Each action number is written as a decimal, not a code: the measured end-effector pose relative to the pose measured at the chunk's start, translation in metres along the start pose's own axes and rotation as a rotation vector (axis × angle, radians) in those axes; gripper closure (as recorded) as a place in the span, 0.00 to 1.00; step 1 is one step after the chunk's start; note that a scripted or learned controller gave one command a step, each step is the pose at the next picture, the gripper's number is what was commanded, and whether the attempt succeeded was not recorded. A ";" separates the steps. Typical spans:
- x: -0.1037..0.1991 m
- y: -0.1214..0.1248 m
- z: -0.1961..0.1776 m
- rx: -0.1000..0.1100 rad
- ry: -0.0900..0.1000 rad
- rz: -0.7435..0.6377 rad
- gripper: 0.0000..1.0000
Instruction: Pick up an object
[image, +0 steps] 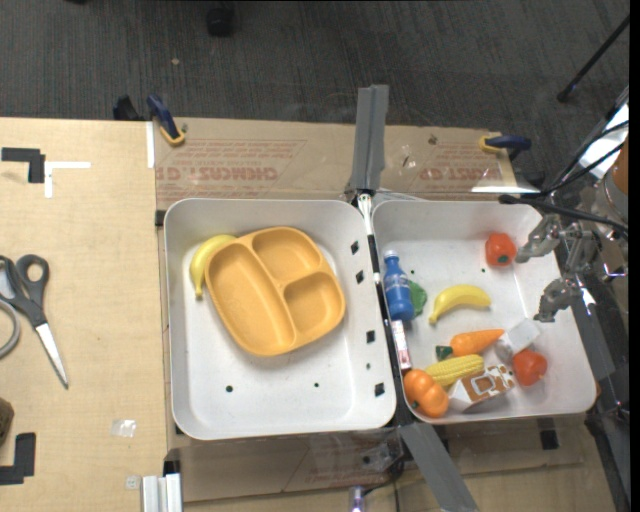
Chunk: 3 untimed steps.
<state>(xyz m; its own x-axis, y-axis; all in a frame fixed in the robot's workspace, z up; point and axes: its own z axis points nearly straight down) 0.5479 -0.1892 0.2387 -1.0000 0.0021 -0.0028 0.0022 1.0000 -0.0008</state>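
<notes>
Two white bins sit side by side on the counter (80, 300); the left bin (190, 400) carries a divided yellow plate (275, 290) with a banana (205, 260) tucked against its rim. The right bin (450, 225) is crowded with toy food: a blue bottle (397, 290), a second banana (460, 298), a carrot (476, 341), corn (452, 370) and a red tomato (500, 249). The jaws (550, 275) hover spread wide over the bin's right edge, holding nothing. The tomato lies just left of the upper finger, likely the nearest target, needing a short reach leftward and down.
</notes>
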 end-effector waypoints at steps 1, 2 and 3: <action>-0.013 0.055 0.090 -0.001 0.000 -0.043 0.00; -0.001 0.097 0.146 0.000 -0.001 -0.001 0.00; 0.028 0.097 0.146 -0.001 0.000 0.069 0.00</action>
<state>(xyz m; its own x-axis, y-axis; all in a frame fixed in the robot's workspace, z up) 0.5205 -0.0921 0.0924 -0.9975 0.0710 -0.0023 0.0710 0.9975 0.0005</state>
